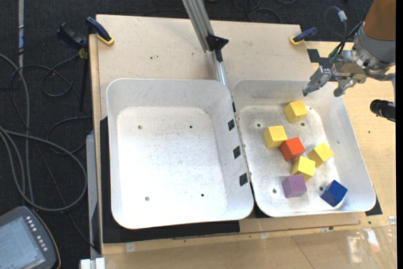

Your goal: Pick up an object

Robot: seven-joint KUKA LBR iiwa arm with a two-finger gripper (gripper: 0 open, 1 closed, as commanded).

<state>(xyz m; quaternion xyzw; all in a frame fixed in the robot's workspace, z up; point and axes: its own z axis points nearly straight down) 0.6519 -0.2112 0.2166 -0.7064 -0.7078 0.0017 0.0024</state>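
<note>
Several small blocks lie in the right bin (352, 154): a yellow block (296, 111) nearest the back, another yellow block (275, 136), an orange block (292, 148), two more yellow blocks (322, 153) (304, 166), a purple block (294, 186) and a blue block (334, 193). My gripper (326, 86) hangs above the right bin's back right corner, up and right of the rearmost yellow block. Its fingers are spread apart and nothing sits between them.
The left bin (126, 104) sits beside the right one. A slanted metal pole (192, 0) crosses the back of the bench down to the gap between the bins. Clamps (101, 31) (302, 36) grip the board's far corners.
</note>
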